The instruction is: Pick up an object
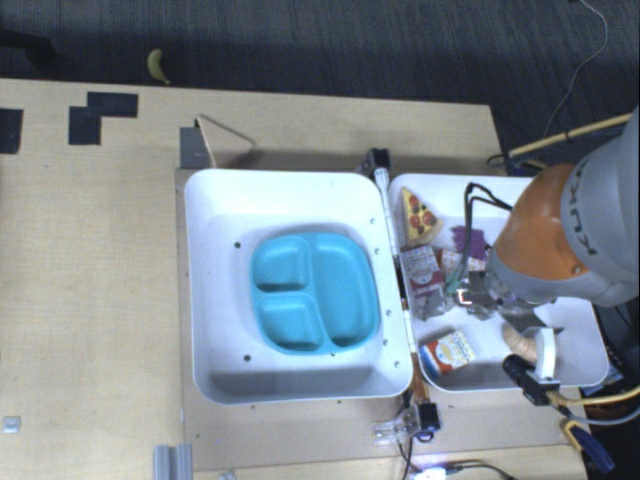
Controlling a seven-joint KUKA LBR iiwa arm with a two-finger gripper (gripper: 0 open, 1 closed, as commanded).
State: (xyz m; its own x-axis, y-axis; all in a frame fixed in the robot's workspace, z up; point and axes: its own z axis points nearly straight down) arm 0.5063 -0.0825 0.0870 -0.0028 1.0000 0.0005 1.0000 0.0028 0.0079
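The gripper (pixel 470 293) sits low among crowded items; jaw state I cannot tell (wrist hides it), and the adjacent wrapped packet (pixel 428 280) may slip away

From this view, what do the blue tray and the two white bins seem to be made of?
The blue tray looks like molded plastic with a smooth, slightly matte finish: one even color and rounded walls between its three compartments. The left bin and the right bin look like thin, smooth white plastic, judging by their rounded corners and soft sheen, though coated metal cannot be ruled out from this view.
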